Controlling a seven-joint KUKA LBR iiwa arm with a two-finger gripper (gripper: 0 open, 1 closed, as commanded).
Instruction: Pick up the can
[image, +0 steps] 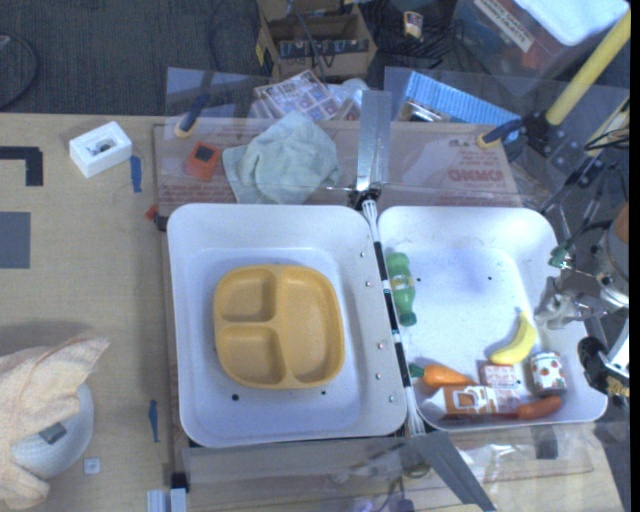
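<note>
Two shallow white bins sit side by side on the counter (80, 290). Open floor fills most of the right bin (470, 260), while its near corner is crowded: the can (546, 372) stands close to the right wall, just beside a banana (515, 342), a small carton (498, 377), a carrot (444, 376) and a red sausage (538, 408). A green bottle (401, 287) lies along the left wall. A yellow divided plate (278, 326) occupies the left bin (200, 240). At the right rim the claw (562, 305) hovers; whether spread or pressed together cannot be told.

A robotics lab: two white bins (190, 300) sit on a wooden bench (80, 290), with cables (600, 150) and cardboard boxes (310, 40) crowding the floor beyond its far edge.
</note>
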